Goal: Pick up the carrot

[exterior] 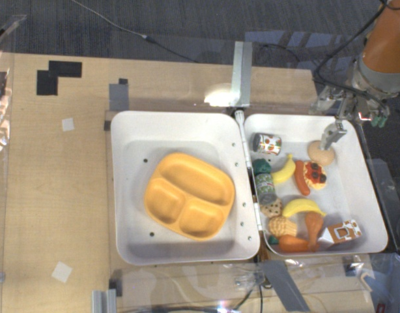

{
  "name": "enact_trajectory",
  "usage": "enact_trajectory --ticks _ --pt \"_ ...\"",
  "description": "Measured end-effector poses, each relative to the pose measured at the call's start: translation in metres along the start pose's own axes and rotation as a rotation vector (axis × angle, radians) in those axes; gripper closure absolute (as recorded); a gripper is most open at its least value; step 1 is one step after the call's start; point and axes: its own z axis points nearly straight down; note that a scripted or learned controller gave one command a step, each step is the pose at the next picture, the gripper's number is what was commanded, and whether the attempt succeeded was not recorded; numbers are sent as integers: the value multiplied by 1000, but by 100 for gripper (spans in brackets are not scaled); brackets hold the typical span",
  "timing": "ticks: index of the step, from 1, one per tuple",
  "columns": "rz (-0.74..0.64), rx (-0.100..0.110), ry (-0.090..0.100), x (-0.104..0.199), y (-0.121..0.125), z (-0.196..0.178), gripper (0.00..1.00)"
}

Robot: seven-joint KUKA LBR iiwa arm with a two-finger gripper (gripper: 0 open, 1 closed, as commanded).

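we note the carrot point(293, 244) at 6 o'clock in the right bin point(376, 204); claw point(333, 134) at 12 o'clock, grip state unreadable.

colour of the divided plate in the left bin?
Yellow-orange, plain, no pattern; the divided plate shows clearly in the camera view.

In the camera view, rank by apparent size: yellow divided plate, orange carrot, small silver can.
Largest to smallest:
1. Yellow divided plate, by far
2. Orange carrot
3. Small silver can
The carrot and can look close in size, so their order is unsure.
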Motion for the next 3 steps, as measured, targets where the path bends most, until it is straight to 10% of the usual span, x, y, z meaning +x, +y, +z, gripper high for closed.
enact_trajectory --ticks 2,3 --pt "-36 -2 5 154 57 103 0" --pt "30 0 -4 91 40 131 0"
